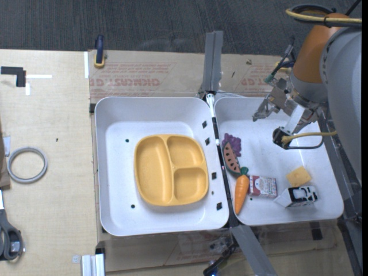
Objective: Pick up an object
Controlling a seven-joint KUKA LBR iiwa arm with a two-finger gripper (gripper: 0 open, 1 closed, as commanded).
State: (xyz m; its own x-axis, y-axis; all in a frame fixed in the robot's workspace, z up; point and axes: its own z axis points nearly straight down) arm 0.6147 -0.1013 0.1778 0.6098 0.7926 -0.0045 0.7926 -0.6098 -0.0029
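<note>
The right bin (322,211) holds several small things. Purple grapes (232,143) and a watermelon slice (231,159) lie by its left wall. An orange carrot (241,193) sits below them, next to a small red and white carton (263,186). A yellow block (298,176) and a black and white box (301,195) rest at the bin's right. My gripper (272,125) hangs over the upper part of this bin, open, with nothing between its fingers. It is up and to the right of the grapes and apart from every object.
The left bin (109,154) carries a yellow divided plate (171,169). A grey divider post (213,62) stands between the bins at the back. On the wooden bench at the left lie a tape ring (26,164) and scissors (8,241).
</note>
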